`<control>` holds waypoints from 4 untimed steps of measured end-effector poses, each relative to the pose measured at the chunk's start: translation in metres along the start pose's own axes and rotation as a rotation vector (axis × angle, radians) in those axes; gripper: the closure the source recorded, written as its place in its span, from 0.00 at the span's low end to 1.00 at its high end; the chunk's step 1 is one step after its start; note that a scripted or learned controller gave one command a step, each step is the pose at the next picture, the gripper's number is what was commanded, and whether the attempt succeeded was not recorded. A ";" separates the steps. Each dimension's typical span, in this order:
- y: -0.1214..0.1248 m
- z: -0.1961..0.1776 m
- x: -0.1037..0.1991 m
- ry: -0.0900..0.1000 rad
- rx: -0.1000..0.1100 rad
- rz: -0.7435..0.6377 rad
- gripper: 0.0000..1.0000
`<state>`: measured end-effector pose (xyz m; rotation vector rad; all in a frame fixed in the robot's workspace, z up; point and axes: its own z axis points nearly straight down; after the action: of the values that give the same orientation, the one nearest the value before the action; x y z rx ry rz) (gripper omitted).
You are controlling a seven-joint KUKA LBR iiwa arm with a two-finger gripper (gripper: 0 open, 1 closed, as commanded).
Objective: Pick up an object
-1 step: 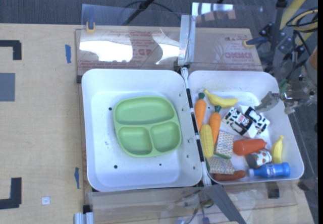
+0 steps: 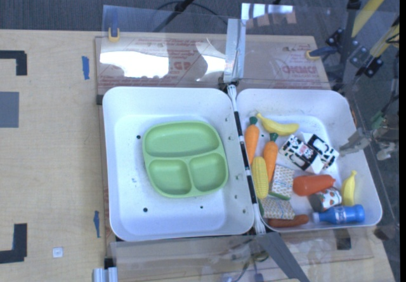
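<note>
White plastic made up both shallow bins on the wooden bench (image 2: pixel 51 147). The left bin (image 2: pixel 120 115) carried a green divided plate (image 2: pixel 185 159) lying flat near its middle, probably as a place to set things down. The right bin (image 2: pixel 330 109) held everything worth picking, which suits an arm reaching in from that side. A yellow banana (image 2: pixel 277 126) lay toward the far edge. Two orange carrots (image 2: pixel 252 138) and a corn cob (image 2: pixel 260 177) ran lengthwise along the left wall, close beside one another. A black-and-white block (image 2: pixel 309 151) sat near the middle, and a red pepper (image 2: pixel 313 183) lay just nearer than it. A smaller banana (image 2: pixel 349 187) sat by the right wall, and a blue bottle (image 2: pixel 339 215) lay on its side in the near right corner. A faint grey shape at the right rim looked like the gripper (image 2: pixel 355 142). It was above or just beside the wall and apart from every toy. It was too blurred to tell whether it was released or clenched, and nothing showed in its grip. The pick seemed not yet begun. The block and the pepper, with bare floor around them, looked like easier targets than the crowded carrots. The bottle, hard against the corner, looked awkward to close on.
</note>
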<state>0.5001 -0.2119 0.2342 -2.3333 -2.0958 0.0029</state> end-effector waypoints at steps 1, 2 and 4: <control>-0.024 -0.020 0.024 0.000 0.001 0.113 0.00; 0.009 0.048 0.077 -0.001 0.000 -0.080 0.00; 0.043 0.066 0.049 -0.002 -0.002 -0.299 0.00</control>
<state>0.5480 -0.1672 0.1682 -1.9970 -2.4223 0.0016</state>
